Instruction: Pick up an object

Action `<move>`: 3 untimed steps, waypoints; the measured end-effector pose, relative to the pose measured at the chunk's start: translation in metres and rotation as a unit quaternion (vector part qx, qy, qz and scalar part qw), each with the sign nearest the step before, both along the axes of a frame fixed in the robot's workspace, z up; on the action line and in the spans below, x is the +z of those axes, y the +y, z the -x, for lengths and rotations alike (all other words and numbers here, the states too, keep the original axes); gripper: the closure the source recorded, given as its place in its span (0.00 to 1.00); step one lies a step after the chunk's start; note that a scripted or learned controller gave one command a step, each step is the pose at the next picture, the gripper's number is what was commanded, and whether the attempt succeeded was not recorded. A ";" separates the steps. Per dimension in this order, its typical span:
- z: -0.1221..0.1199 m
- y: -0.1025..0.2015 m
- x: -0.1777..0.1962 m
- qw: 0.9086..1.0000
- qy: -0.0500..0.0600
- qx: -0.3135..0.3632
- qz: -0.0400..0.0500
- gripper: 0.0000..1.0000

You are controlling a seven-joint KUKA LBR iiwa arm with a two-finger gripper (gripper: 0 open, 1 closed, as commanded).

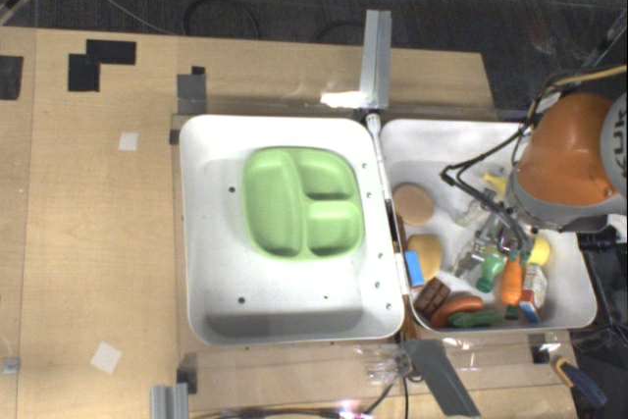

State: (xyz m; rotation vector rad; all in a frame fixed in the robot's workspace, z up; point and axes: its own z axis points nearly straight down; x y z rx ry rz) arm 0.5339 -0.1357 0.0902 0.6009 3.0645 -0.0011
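Two white bins are seen side by side on the surface: the left bin [206, 211] carries a green divided tray [299, 201], the right bin [422, 147] a heap of small objects [481, 294] crowded toward five o'clock. The gripper [496, 245] is lowered over that heap, presumably to single one out. Whether the fingers are released or clenched cannot be told.

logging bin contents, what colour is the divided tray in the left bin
Light green; the divided tray lies in the left bin, plain in the camera view.
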 end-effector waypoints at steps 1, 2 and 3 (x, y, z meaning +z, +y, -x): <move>-0.062 -0.071 0.063 0.994 0.003 0.112 0.002 0.00; -0.090 -0.070 -0.001 0.995 0.002 0.097 0.001 0.00; -0.014 -0.037 -0.001 0.998 0.003 0.067 0.000 0.00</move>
